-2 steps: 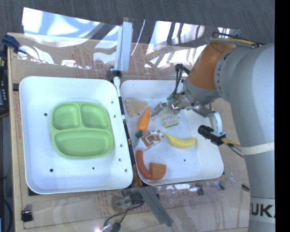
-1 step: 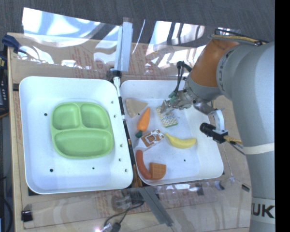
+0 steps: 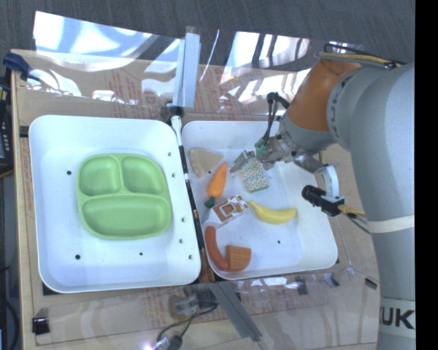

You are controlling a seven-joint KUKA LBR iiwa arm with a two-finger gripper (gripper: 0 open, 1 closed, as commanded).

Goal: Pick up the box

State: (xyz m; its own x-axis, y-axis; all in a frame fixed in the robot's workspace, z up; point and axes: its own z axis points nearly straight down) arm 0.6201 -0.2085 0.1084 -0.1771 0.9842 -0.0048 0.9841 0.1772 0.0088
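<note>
The box [image 3: 254, 175] was a small, flat carton with a pale, green-speckled face, lying tilted in the upper middle of the right bin [image 3: 317, 250], with the gripper [image 3: 248, 160] right at its upper left corner. A second small printed item [image 3: 229, 208], brown and white, lay lower and to the left, just beside the carrot; it may have been another little carton, though its blurred print left that unsure. Around these the right bin held one orange carrot [image 3: 217, 180], one yellow banana [image 3: 273, 213], one pale wedge like a slice of bread [image 3: 203, 160] near the top left corner, one reddish sausage [image 3: 214, 248] along the lower left wall and one tan waffle-like square [image 3: 239, 257] touching the sausage's lower end. The left bin [image 3: 51, 195] held one green divided plate [image 3: 124, 195] with three compartments, set near its middle. There were two white bins in all, side by side. The single grey arm [image 3: 372, 144] reached in from the right, its orange band [image 3: 314, 97] above the wrist, the forearm bent down and leftward over the top of the right bin. Whether the tool was closed on the box or merely resting against it could not be told, since its tip merged with the carton's edge.
</note>
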